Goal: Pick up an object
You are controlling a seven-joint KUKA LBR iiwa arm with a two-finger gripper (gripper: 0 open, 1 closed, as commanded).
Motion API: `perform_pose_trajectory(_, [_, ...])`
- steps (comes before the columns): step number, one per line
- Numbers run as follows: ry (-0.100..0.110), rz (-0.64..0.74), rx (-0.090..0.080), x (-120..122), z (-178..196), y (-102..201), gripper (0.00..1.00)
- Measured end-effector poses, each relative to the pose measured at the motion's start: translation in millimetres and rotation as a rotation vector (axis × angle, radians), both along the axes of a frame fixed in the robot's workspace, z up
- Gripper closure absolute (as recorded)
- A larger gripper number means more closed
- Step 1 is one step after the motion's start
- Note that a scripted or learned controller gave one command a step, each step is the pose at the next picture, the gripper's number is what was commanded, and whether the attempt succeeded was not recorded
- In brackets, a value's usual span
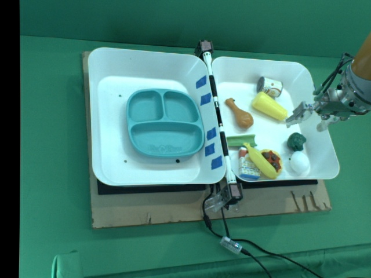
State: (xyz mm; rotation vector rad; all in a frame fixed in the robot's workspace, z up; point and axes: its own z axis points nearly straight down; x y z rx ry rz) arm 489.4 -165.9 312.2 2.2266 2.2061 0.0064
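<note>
Here, the hand (310,116) is seen above the right edge of the right bin (322,168), spread apart, with nothing between its fingers. Just beside it, a yellow block (269,106) is found, and a small green toy (296,141) and a white egg (299,163) lie a little below. The green toy looks like the easiest thing to pick. The hand should be brought straight down over it, kept wide, then closed slowly. The egg should not be bumped.

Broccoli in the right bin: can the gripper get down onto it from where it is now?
Probably yes. The gripper hovers over the right bin, up and to the right of the broccoli. Nothing lies on top of it; the white egg sits close beside it and might be nudged.
</note>
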Motion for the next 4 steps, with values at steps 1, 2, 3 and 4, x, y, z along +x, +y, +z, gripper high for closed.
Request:
perform_pose_trajectory(1, [-0.016, 0.0, -0.009, -17, -124, -25, 0.0])
perform_pose_trajectory(2, [-0.027, 0.0, -0.01, -14, -124, 58, 0.0])
perform_pose_trajectory(3, [-0.029, -0.006, -0.015, -14, -124, 63, 0.0])
perform_pose_trajectory(4, [-0.013, 0.002, -0.006, 52, -124, 64, 0.0])
